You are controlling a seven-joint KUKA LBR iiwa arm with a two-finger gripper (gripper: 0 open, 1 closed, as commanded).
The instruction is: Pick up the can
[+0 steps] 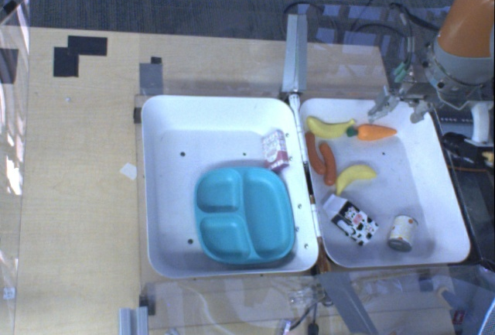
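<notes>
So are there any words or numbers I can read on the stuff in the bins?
None can be read.
Small red-and-white packet in the left white bin: some print, too blurred to read.
Small white can with a tan band in the right white bin: label too small to read.
Black-and-white cow-patterned carton: no letters can be made out.

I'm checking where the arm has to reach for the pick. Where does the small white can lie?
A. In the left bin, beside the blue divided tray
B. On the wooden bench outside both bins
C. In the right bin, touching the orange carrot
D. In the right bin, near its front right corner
D: the small white can lies on its side in the right white bin, near its front right corner, apart from the orange carrot.
</notes>
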